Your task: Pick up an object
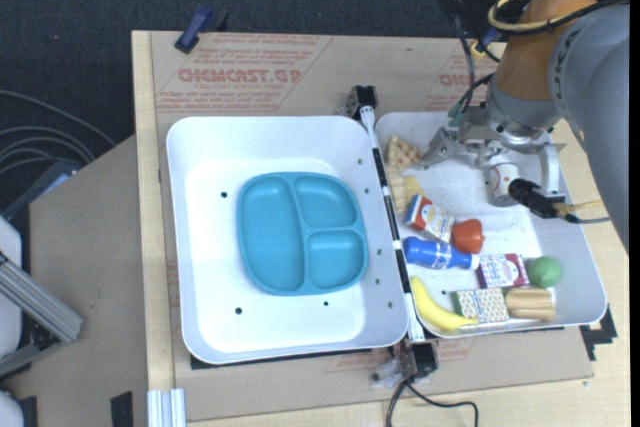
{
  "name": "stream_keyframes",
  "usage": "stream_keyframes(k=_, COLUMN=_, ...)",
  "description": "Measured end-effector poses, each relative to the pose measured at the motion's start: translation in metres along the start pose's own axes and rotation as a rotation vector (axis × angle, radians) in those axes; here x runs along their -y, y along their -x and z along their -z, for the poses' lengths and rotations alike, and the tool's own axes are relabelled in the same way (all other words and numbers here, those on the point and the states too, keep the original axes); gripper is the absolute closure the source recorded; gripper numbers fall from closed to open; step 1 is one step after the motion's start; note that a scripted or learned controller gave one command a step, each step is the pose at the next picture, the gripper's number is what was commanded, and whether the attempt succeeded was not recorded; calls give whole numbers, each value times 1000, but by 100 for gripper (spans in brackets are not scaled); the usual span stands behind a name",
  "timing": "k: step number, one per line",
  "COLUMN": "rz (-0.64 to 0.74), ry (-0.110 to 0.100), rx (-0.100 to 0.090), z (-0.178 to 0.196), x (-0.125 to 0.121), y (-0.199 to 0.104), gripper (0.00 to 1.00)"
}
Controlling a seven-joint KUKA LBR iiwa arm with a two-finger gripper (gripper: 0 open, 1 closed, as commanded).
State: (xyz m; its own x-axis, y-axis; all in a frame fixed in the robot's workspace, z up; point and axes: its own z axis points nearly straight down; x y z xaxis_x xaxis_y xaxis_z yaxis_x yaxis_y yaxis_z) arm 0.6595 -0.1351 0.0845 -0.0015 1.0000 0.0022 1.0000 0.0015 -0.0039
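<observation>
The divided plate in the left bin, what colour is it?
Light blue; the plate shows plainly in the camera view.

Two bins (200,215) — one blue tray (300,232)

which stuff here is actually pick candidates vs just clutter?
Job:
gripper, over the right bin
banana
blue bottle
red tomato
green ball
waffle

Lying about:
blue divided tray in the left bin
blue clip on the board
</observation>
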Motion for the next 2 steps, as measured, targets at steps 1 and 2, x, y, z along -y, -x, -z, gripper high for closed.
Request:
stream_keyframes(k=1, rz=-3, ry=-10, rx=12, z=1, x=-4, y=-25, gripper=0)
stream_keyframes(k=2, rz=-3, ry=-8, rx=10, z=1, x=-5, y=-37, gripper=0)
